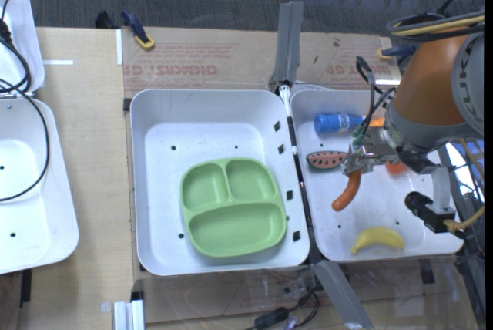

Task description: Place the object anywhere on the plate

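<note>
From my feed I see the arm [439,82] reaching in from the right over the right-hand bin [323,240], its gripper [356,164] low above the bin floor. The top end of an orange-red hot dog [347,193] sits right at the fingertips, and the fingers look clamped on it, though the angle is poor and I could be misreading the contact. The sausage hangs tilted, its lower end pointing toward the front left of that bin. Just left of the gripper lies a watermelon slice [325,159]; behind it a blue bottle [337,122] lies on its side; a banana [378,240] rests near the front of the bin. The green divided plate [231,207] sits in the left bin [154,166], well apart from the hot dog
</note>
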Available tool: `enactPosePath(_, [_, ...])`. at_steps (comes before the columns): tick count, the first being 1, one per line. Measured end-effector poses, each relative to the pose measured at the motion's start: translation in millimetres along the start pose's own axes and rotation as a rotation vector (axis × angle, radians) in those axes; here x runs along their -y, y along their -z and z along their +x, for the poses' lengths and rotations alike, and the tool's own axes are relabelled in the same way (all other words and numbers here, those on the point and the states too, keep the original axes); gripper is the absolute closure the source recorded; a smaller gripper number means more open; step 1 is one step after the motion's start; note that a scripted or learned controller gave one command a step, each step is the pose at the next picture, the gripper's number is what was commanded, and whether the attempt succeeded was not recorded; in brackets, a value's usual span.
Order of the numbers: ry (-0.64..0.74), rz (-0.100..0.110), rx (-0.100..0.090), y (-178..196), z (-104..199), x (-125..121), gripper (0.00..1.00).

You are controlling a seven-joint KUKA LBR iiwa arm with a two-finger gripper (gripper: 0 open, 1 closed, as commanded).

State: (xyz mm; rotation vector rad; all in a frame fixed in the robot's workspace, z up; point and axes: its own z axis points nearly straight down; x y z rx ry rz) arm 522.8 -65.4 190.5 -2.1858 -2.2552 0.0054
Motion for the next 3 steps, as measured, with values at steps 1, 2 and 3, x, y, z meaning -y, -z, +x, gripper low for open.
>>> enactPosePath(1, [0.082, 0.001, -0.001, 19, 71, 32, 1.0])
enactPosePath(2, [0.07, 0.002, 0.0, -46, 172, 29, 1.0])
enactPosePath(3, [0.069, 0.002, 0.0, -46, 172, 29, 0.0])
